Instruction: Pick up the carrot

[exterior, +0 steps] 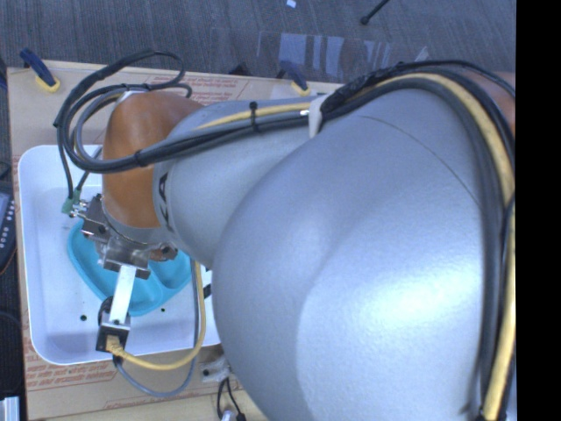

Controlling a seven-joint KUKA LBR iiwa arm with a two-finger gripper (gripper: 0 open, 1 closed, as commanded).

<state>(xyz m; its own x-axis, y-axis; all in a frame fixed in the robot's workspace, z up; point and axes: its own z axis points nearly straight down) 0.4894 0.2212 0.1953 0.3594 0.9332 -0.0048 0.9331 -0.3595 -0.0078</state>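
While over left bin, gripper above blue shape.

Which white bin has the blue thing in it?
The bin on the view's left: the turquoise thing lies on its floor beneath the orange-banded wrist. The grey arm covers everything to its right.

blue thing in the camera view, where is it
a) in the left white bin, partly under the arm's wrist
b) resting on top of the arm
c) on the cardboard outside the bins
a: the blue thing lies on the floor of the left white bin, and the wrist right over it covers part of it.
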